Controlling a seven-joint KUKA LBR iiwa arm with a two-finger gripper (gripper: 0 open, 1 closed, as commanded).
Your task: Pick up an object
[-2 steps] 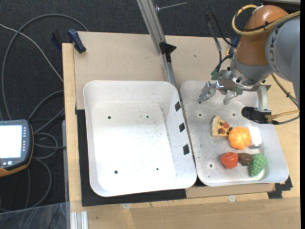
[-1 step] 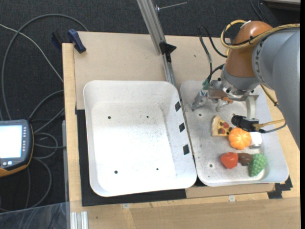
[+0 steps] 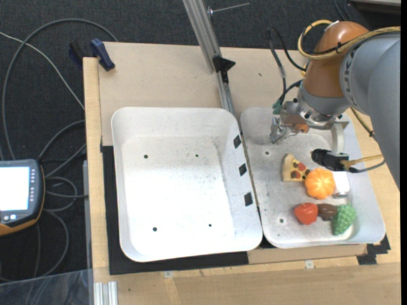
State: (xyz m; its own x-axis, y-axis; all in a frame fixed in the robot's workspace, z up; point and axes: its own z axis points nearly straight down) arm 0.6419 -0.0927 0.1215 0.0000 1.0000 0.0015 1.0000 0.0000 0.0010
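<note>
Gripper [image 3: 278,134] is seen low at right bin [image 3: 257,122] far end, nothing held, finger spread can't be told. Pizza slice [image 3: 293,168] is placed just nearer-right, long axis toward camera.

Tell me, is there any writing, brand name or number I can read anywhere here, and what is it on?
None can be read.
The handheld screen at the left edge glows white; anything on it is too washed out to read.
The right bin, the toy pizza slice and the orange bear no visible lettering.
</note>
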